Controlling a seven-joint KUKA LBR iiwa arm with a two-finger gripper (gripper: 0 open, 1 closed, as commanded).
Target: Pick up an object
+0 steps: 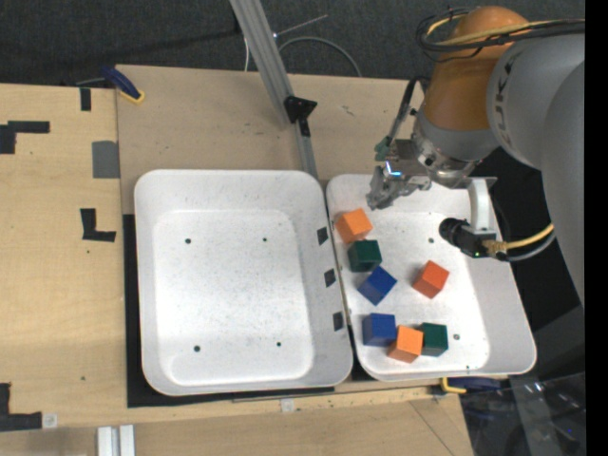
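Nearest edge: bench point(57, 283) of pale wood-grain board, marked with black tape pieces and a grey patch.
Left bin point(157, 207): shallow white tray with rounded corners and a fine dark speckle; a few small dark dots mark its floor.
Right bin point(494, 302): same speckled white tray, just beside the left bin, holding seven blocks.
Front cluster: a blue cube point(379, 328), an orange cube point(408, 343) and a dark green cube point(434, 338) sit touching or nearly so, close to the near rim.
Middle blocks: a second blue cube point(378, 284), tilted, lies just below a second dark green cube point(364, 255); a red-orange cube point(430, 279) sits apart to their right.
Far block: an orange block point(355, 223) lies near the left wall of the right bin, just beside and below the gripper.
Block surfaces: matt, flat-faced, sharp-edged.
Arm point(513, 74): smooth grey casing with an orange band, reaching in from the right and bending down over the far end of the right bin.
Gripper point(382, 196): dark metal, pointing down at the far left corner of the right bin; whether its jaws are apart or together cannot be told, and nothing is visibly held.
Cable point(527, 243): black and yellow, looping by the wrist.
Pole point(261, 41): slanted grey metal bar crossing the bench top.
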